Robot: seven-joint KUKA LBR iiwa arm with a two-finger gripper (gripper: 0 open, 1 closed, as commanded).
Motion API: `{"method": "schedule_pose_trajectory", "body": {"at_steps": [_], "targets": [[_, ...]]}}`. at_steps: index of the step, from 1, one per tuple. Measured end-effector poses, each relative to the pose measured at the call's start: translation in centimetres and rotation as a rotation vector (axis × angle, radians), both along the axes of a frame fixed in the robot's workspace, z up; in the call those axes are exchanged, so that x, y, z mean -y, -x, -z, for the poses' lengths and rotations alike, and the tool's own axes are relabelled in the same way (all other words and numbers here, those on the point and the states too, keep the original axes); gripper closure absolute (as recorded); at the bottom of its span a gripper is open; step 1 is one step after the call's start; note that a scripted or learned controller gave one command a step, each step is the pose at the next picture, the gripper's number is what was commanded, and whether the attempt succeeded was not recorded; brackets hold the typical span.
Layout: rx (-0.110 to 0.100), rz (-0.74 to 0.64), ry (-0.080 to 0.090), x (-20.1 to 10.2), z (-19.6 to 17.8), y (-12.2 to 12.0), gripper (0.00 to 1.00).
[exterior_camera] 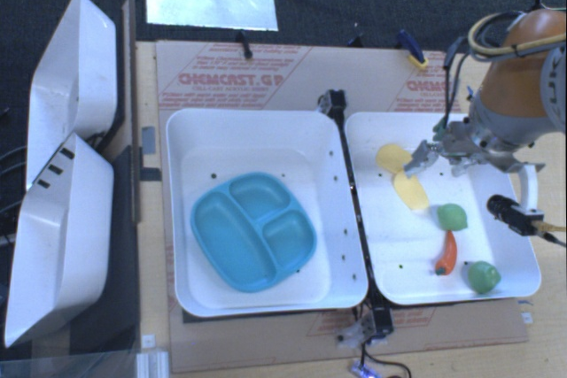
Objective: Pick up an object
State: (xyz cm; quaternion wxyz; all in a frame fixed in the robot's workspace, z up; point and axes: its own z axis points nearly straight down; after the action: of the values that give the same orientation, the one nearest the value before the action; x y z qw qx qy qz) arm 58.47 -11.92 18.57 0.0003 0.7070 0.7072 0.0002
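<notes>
The gripper (423,157) hangs over the upper part of the right bin (376,279), at the end of the grey arm (523,93) that reaches in from the right. Its tips sit just beside two yellow pieces, and whether it is parted or closed cannot be told at this angle. Nothing shows between its tips, so I judge the pick as not yet made; the approach looks nearly complete, with the grasp and lift still to do.

The nearest candidates are the round yellow piece (391,158) and the longer yellow piece (411,190), lying touching or nearly so in the upper middle of the right bin. Further toward the near edge lie a green piece (452,216), an orange carrot-like piece (446,254) just below it, and a second green piece (483,276) near the bin's corner. All rest on the bin floor.

The left bin (190,279) holds a blue divided plate (254,230), well apart from the gripper.
</notes>
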Motion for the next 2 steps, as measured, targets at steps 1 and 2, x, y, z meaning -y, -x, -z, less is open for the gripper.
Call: {"method": "schedule_pose_trajectory", "body": {"at_steps": [1, 2], "targets": [[-0.008, 0.001, -0.001, 2.0, 9.4, -3.4, 0.00], [0.002, -0.003, -0.001, -2.4, 6.0, 0.9, 0.00]]}}
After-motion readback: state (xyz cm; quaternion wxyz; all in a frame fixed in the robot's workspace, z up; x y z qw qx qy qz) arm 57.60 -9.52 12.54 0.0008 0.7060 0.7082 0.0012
